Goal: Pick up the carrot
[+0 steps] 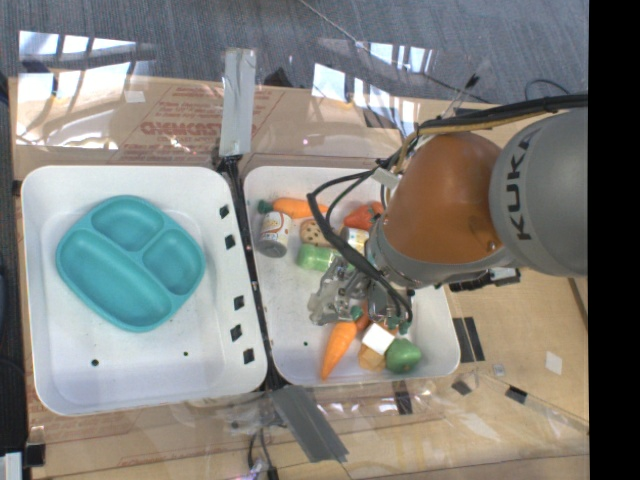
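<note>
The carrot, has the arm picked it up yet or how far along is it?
Done: the gripper has reached into the right bin, just above the carrot. In hand: nothing I can confirm; the carrot lies on the bin floor beside a white block and a green piece. Left: grasping and lifting it.

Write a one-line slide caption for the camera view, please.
KUKA arm's gripper reaches into the right bin above a carrot; a teal divided plate sits in the left bin.

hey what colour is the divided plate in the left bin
Teal, a plain blue-green. The plate shows clearly in the camera view.
</note>
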